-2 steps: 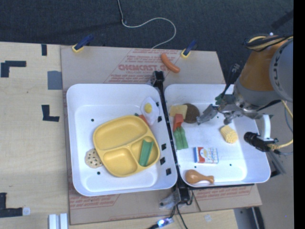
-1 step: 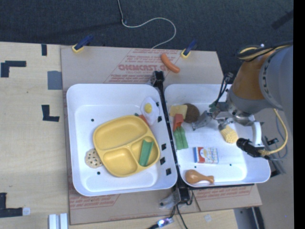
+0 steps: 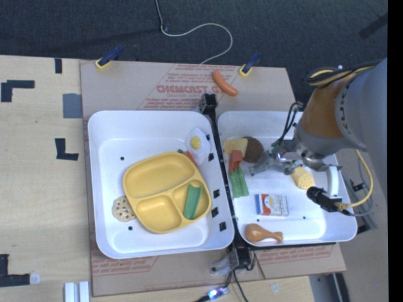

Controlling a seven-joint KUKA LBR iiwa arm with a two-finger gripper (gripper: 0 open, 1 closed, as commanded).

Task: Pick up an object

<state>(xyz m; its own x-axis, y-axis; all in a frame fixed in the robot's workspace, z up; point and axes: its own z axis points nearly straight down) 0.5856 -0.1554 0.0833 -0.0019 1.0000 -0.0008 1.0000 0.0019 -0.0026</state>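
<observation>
My gripper (image 3: 267, 162) is low in the right bin (image 3: 340, 231), just right of a brown round piece (image 3: 254, 148) and a yellow wedge (image 3: 234, 146). A red stick (image 3: 235, 161) and a green strip (image 3: 239, 183) lie along the bin's left wall. To the gripper's right lies a yellow corn cob (image 3: 303, 179), close beside the wrist. A small white box with red and blue print (image 3: 271, 204) and a tan drumstick (image 3: 263, 234) lie nearer the front. I see nothing lifted off the bin floor.
The left bin (image 3: 104, 137) holds a yellow divided plate (image 3: 154, 184) with a green piece (image 3: 192, 201) in one compartment, a cookie (image 3: 123, 209) and a fried egg (image 3: 196, 143). An orange sausage (image 3: 225, 83) lies on the cardboard behind the bins.
</observation>
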